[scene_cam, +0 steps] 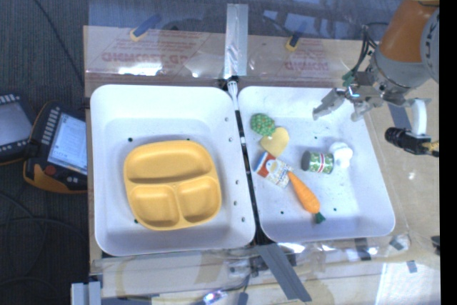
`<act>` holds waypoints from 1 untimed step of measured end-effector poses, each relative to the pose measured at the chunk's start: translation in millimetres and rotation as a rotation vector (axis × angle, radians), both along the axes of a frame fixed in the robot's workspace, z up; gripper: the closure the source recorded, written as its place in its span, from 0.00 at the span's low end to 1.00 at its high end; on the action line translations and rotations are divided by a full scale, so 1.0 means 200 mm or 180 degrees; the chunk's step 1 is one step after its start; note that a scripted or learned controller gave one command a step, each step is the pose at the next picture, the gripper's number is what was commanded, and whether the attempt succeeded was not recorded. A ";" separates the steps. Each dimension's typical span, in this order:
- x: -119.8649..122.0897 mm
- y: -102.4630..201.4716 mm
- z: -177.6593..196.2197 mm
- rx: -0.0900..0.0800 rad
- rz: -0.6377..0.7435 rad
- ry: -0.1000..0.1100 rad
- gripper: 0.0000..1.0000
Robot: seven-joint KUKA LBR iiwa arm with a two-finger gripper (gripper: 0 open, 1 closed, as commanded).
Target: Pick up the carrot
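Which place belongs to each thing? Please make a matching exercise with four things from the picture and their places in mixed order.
Things:
1. carrot
2. yellow plate
3. small can
4. gripper

Places:
A. in the left bin
B. above the far right part of the right bin
C. in the right bin, nearest its front edge
D. in the right bin, lying beside a white object, behind the carrot

Pairs: 1-C, 2-A, 3-D, 4-B
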State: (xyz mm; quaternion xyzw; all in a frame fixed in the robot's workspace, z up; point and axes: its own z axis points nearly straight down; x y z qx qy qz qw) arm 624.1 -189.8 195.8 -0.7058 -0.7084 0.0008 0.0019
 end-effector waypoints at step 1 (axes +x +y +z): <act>-0.02 -0.17 0.21 -0.0009 -0.0143 -0.0003 0.00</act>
